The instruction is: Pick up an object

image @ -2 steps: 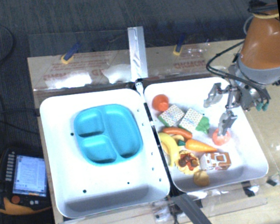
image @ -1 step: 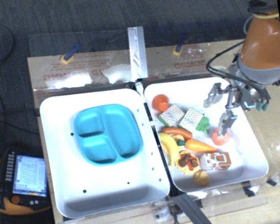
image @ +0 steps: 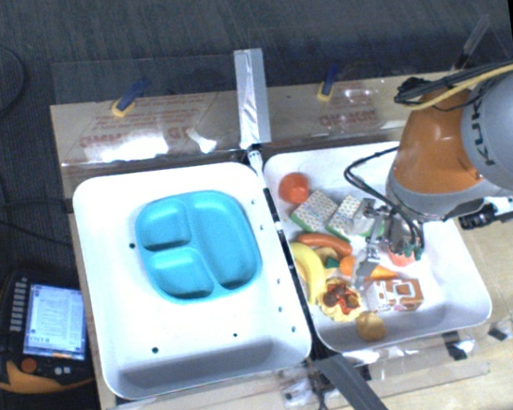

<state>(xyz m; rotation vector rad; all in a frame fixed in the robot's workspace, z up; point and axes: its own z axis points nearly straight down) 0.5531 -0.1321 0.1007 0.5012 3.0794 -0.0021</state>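
I've got the gripper (image: 373,251) down inside the right bin (image: 459,299), low among the pile of toy food, and honestly I cannot tell from up here how it is set or whether anything is caught in it (the metal parts blur into the clutter beneath). Just to its left lies a banana (image: 305,270), with a red-and-orange carrot-like piece (image: 323,242) between the two. Right under and slightly toward me sits a brownish lumpy object (image: 342,299), and beside that an orange and white packet (image: 395,293) whose printing is too small to read. Beyond the gripper are two speckled grey blocks (image: 315,209), and farther off a small orange ball (image: 294,186). On the arm (image: 440,164) I can read "KU" on the grey casing. Well off to the left, the other bin (image: 108,296) holds a blue divided tray (image: 197,244).
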